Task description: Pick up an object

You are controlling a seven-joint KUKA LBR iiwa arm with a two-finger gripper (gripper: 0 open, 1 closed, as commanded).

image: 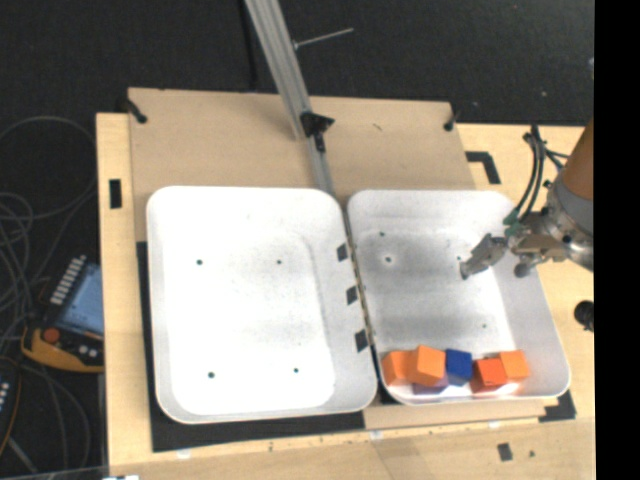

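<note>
The claw hangs over the right bin's upper right part with nothing between its fingers; how far they are spread is too blurred to tell. The desk carries both bins. The left bin lies beside. Orange blocks and a blue block crowd the right bin's near edge, well apart from the claw.

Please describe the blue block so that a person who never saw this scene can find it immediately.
Look at the right bin of the two white bins, then along its near edge, where a row of small blocks lies. The blue block sits near the middle of that row, between an orange block and another orange block. It is the one clearly blue piece among orange ones.
</note>
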